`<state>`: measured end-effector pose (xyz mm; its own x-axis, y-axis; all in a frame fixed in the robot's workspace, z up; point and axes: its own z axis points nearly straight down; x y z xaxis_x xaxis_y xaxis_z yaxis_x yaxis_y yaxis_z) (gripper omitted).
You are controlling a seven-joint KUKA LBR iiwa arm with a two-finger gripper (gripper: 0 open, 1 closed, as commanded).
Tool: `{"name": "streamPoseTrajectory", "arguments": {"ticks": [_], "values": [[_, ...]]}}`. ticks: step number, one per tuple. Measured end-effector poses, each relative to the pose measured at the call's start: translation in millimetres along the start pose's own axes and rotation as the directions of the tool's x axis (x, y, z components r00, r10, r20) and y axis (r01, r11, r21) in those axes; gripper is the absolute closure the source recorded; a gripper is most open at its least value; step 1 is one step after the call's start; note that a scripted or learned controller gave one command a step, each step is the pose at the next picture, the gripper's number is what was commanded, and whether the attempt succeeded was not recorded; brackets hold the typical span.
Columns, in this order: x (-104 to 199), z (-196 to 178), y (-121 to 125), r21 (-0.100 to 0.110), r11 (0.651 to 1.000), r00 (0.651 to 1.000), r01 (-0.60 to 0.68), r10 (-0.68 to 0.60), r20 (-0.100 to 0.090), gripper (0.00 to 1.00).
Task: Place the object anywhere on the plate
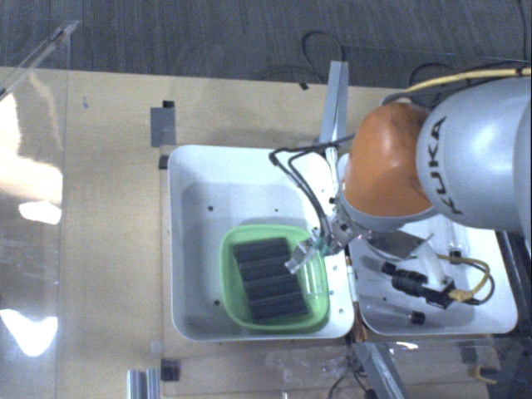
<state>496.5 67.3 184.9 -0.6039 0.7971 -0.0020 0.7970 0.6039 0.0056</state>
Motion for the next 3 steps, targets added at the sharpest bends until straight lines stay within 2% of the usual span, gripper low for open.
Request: {"name": "streamPoseTrajectory", "arguments": {"ticks": [1,2,3], "values": [[-41.4,-18.8,-1.5,-0.002,1.000,1.000,-0.014,0.014,0.002,0.00],[-93.9,-157.1,1.1,-0.004,1.000,1.000,-0.029,0.029,0.004,0.00],[-94.2,-169.1,4.2,-0.014,1.000,1.000,-0.022,0.022,0.013,1.00]]}}
